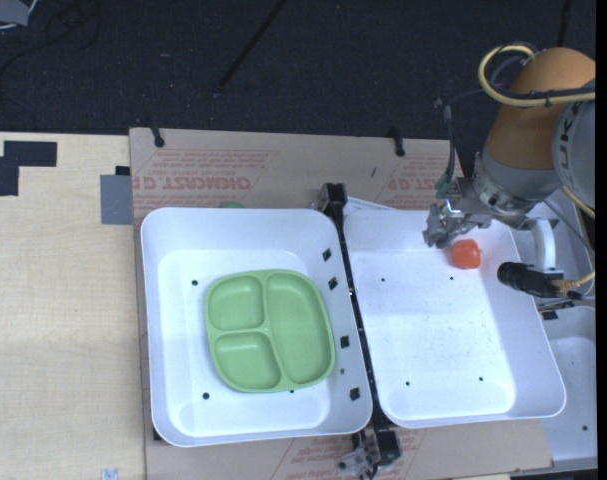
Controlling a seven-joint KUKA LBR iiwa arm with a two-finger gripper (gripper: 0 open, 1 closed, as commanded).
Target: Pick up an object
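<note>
Near rim, left bin (168, 418): closest to the camera; shallow white tray sitting on a cardboard sheet (283, 173) that covers the worktop (53, 318), probably to give both bins one flat, fixed base.
Green plate (269, 329): three-compartment dish, lying flat at the centre of the left bin, apart from all four walls; its compartments hold nothing I can make out.
Divider: black clips (344, 298) run along the shared edge from 12 to 6 o'clock, apparently to keep the two bins butted together.
Right bin (453, 393): floor bare apart from small dark specks and one object.
Target object: small orange-red item (467, 254), rounded (too small to name), resting on the right bin's floor toward 1 o'clock, near the far wall.
Pincer (445, 225): at about 10 o'clock from the orange item, just beside it, low over the bin; nothing visible between its tips; open or closed, I cannot tell at this angle.
Arm (528, 128): grey with orange band, entering from 3 o'clock, angled down to the bin's far corner.
Judgement: pick not yet made. The item lies loose on the floor and the pincer looks offset from it, so a shift toward 4 o'clock seems needed before closing.
Risk: a rounded item near a wall may roll off when nudged.
</note>
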